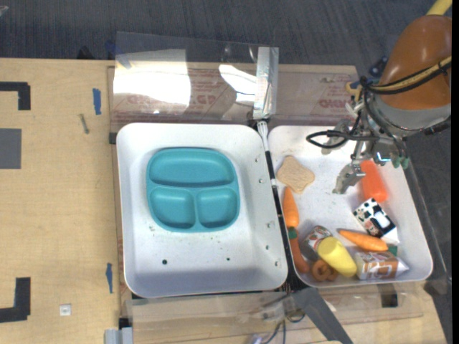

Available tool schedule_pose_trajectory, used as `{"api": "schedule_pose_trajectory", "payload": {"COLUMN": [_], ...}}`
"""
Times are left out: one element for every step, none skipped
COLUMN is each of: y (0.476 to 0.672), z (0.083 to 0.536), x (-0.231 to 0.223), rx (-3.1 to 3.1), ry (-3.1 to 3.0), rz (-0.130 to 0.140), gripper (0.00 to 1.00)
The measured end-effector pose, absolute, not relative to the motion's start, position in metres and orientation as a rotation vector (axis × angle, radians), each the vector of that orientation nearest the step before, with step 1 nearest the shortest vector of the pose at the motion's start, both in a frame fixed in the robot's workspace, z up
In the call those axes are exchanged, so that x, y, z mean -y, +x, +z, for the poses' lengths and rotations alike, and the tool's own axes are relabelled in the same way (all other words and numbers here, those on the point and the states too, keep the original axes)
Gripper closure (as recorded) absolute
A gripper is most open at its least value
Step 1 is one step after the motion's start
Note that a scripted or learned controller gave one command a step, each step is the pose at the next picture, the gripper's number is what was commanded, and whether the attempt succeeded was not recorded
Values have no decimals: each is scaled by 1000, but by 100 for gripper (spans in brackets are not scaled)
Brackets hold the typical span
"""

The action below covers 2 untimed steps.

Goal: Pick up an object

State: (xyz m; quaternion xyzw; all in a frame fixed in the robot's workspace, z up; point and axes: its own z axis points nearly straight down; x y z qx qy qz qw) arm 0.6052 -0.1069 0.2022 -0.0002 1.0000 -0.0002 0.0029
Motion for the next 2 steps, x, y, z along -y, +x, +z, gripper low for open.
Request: {"api": "schedule_pose_trajectory", "payload": {"y": [621, 568], "z": [91, 89], "x": [149, 220], "rx": [-3125, -3135], "ry": [-75, -124], "rz": [-4, -2], "gripper": [0, 0]}}
